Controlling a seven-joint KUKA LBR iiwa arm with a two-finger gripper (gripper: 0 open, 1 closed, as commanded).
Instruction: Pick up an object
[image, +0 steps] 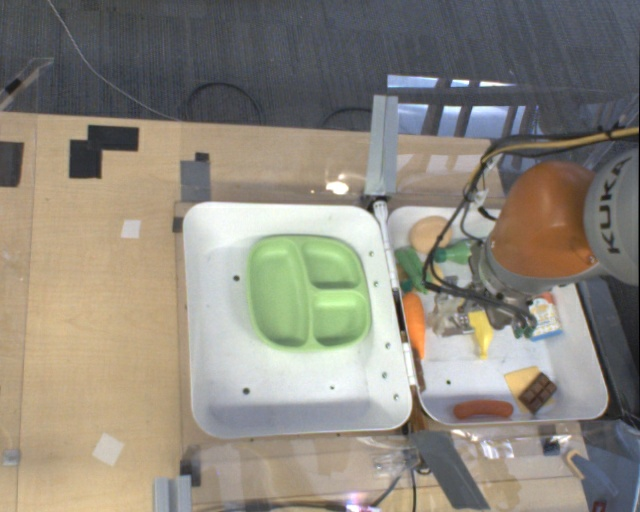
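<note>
My gripper (456, 320) is low in the right bin (590, 400), under the orange wrist band, which covers most of it. Just right of it lies a yellow banana-like piece (482, 336). To its left, an orange carrot (414, 326) lies along the bin's left wall. A green vegetable (409, 268) and a tan round item (429, 235) sit toward the back. Near the front are a cheese wedge (519, 379), a brown chocolate piece (539, 393) and a red sausage (483, 409). I see nothing clearly held.
The left bin (215, 380) holds a green divided plate (307, 290). A small blue and white carton (543, 318) sits at the right of the right bin, partly under the arm. Cables loop over the back of the right bin.
</note>
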